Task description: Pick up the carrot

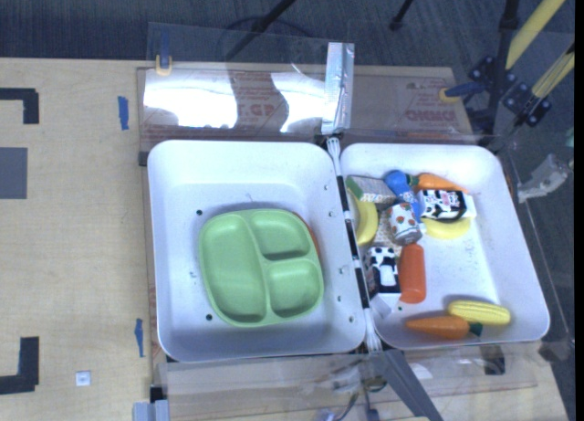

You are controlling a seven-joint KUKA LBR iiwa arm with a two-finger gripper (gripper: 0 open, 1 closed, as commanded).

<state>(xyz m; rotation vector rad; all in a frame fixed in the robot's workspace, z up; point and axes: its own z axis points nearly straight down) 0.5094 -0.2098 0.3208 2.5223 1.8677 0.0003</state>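
Observation:
An orange carrot (436, 326) with a green stem end lies on its side near the front wall of the right bin (511, 255). A yellow corn cob (480, 312) lies right behind it, touching its stem end. A second orange, carrot-like piece (440, 182) lies at the back of the same bin, beside a blue toy (396, 181).
The right bin also holds a red-orange cylinder (412, 273), a banana (365, 220), a small can (404, 225), and two cow-patterned items (386, 269) (442, 202). The left bin (173, 191) holds a green divided plate (262, 264). A clear plastic screen (237, 81) stands behind the bins.

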